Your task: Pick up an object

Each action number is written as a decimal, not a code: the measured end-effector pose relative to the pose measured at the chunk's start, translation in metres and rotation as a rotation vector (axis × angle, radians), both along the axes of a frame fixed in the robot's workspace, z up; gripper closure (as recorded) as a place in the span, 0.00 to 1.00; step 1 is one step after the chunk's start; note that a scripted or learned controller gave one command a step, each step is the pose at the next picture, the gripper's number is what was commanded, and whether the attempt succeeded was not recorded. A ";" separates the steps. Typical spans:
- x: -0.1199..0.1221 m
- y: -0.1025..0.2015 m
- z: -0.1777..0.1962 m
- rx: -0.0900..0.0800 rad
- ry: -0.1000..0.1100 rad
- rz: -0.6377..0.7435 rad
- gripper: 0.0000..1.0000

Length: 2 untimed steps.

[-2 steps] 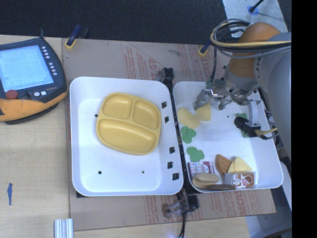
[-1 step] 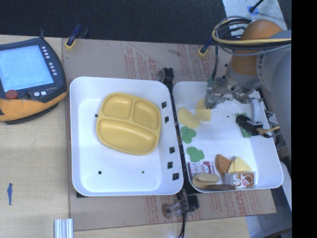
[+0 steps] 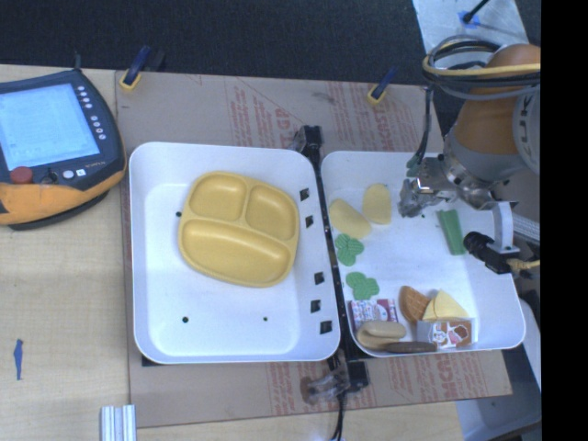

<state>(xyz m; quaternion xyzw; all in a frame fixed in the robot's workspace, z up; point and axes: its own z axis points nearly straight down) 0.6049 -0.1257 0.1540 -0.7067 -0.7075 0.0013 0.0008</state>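
Note:
The right bin (image 3: 418, 255) holds several toy foods. Two pale yellow pieces (image 3: 361, 211) lie at its upper left, two green leafy pieces (image 3: 355, 266) sit below them, and a green stick (image 3: 450, 231) lies at the right. Along the front wall are a bread roll (image 3: 380, 330), a small carton (image 3: 447, 332), a brown piece (image 3: 413, 301) and a yellow wedge (image 3: 446, 305). My gripper (image 3: 415, 197) hangs low over the bin's upper right, just right of the pale yellow pieces and left of the green stick. Nothing shows between its fingers.
The left bin (image 3: 220, 338) bears a yellow divided plate (image 3: 241, 227). A teach pendant (image 3: 50, 141) lies on the bench at far left. Black clips (image 3: 319, 283) run along the divider between the bins. The arm's cables (image 3: 464, 53) loop at upper right.

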 end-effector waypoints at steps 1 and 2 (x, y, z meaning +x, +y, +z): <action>-0.043 0.058 0.040 0.003 0.000 0.008 1.00; -0.080 -0.026 0.047 -0.002 0.003 -0.006 1.00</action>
